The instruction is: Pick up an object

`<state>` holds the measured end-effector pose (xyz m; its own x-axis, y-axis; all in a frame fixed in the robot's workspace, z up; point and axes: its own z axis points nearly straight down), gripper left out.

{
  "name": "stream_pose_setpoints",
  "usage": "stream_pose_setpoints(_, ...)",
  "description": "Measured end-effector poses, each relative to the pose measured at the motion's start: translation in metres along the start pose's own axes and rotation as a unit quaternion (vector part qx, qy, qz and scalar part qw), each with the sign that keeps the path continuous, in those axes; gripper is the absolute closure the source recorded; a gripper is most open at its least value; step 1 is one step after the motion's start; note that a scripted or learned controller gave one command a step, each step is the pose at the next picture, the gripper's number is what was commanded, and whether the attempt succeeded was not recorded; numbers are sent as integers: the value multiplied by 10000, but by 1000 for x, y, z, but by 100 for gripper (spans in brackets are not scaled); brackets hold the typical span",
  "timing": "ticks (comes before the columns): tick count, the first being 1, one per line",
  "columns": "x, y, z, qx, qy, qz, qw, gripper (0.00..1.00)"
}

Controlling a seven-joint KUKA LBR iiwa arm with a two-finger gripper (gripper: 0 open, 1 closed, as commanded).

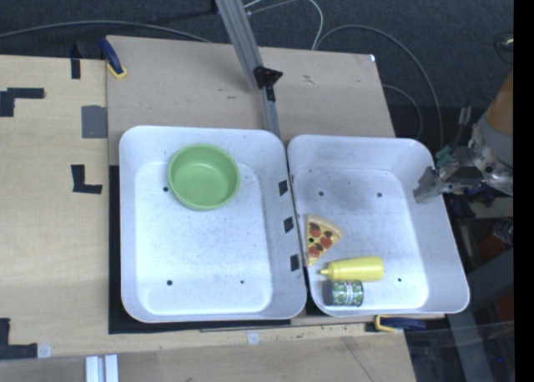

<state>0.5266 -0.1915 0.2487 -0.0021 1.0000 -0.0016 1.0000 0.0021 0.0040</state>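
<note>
Gripper [430, 184] at bin edge, bottle [354, 269] (yellow) apart

One fixed camera looks down at a slant from above the pale wooden bench [209, 80], far enough back to take in both shallow white plastic bins [133, 230] side by side.

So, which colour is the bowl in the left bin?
The bowl is light green, plain with no pattern, seen clearly in the camera view.
</note>
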Motion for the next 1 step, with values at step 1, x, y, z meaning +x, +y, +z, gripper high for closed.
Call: stream_pose_setpoints(1, 43, 18, -2, 22, 17, -20, 10000, 100)
